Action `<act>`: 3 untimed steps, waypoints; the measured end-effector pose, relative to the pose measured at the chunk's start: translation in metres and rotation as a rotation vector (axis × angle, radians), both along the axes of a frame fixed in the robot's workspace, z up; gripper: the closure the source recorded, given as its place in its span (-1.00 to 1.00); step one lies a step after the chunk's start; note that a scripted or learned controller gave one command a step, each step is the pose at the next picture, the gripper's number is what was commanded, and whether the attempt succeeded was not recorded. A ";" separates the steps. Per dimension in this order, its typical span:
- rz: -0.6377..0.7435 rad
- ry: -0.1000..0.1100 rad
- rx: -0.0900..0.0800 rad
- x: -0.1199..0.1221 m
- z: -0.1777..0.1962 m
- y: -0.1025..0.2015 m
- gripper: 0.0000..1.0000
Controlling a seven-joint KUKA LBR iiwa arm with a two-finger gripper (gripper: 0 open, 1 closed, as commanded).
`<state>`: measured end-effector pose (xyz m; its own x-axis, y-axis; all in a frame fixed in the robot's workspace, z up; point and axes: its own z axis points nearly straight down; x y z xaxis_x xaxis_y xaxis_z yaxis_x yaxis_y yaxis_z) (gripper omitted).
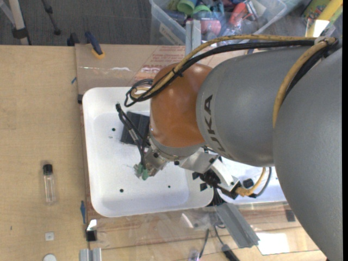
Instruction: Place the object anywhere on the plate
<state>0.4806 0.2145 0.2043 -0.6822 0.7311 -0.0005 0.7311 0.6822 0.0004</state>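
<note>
My arm reaches in from the right and its orange band (174, 110) hangs over the left white bin (109, 200). The gripper (145, 167) points down toward the middle of that bin's floor. A small green object (142, 173) shows right at the gripper's tip, just above or on the bin floor. The wrist hides the contact, so whether it is held is unclear. A black block (135, 128) with cables is mounted at the wrist's left side. The arm covers most of the right bin.
On the wooden bench left of the bin lies a small clear vial (49, 182). A clear tub of colourful toys (217, 7) stands at the back. The bin floor carries a few small dark dots.
</note>
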 end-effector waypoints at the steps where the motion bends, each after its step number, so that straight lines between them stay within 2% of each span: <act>1: -0.164 -0.001 0.000 -0.001 0.010 0.003 1.00; 2: -0.013 -0.013 0.006 0.072 -0.114 0.003 1.00; 3: -0.641 0.000 0.000 0.082 -0.059 -0.005 1.00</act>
<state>0.5629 0.2096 0.1455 -0.1101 0.9939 -0.0008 0.9939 0.1101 0.0003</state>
